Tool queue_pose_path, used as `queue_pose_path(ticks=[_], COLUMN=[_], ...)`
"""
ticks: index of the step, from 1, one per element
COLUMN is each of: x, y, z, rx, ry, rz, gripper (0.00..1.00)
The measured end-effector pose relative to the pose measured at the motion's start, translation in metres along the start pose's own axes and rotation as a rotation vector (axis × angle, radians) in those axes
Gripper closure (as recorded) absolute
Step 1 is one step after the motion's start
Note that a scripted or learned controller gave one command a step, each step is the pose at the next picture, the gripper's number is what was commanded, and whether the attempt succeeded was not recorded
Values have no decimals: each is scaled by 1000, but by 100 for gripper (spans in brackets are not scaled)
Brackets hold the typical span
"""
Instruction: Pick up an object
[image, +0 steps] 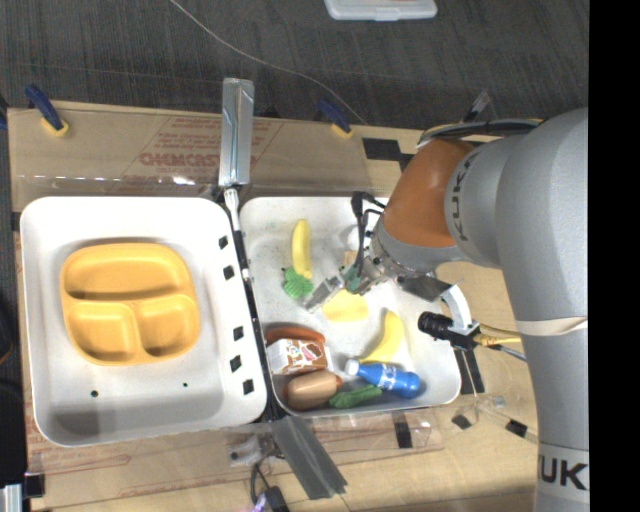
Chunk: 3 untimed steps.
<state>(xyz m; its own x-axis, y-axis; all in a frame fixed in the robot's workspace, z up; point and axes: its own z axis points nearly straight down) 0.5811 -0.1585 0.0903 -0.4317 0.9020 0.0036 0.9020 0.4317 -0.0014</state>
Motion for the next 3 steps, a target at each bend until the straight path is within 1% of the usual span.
queue_pose_path(ticks=[1, 2, 3], x=[-6, -6, 37], y=[37, 38, 96], z=[0, -7, -100], rx=[-1, -1, -1], ry=[-4, -4, -3], rz=[-330, -335, 202], gripper=[0, 100, 100])
